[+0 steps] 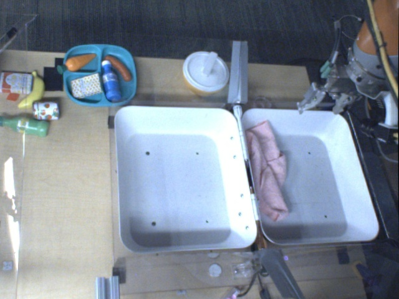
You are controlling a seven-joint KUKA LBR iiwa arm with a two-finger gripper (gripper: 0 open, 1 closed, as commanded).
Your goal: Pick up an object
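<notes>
While spread open, jaws (323,103) hold nothing — above bin (355,185).

a crumpled pink cloth (268,169) lies loosely folded in a long strip along the left side of the right bin (349,136), just beside the wall shared with the left bin (134,129), running from top to lower middle.

No text, number or brand can be read; the small carton (17,83) and the can (45,110) at far left are too blurred.
</notes>
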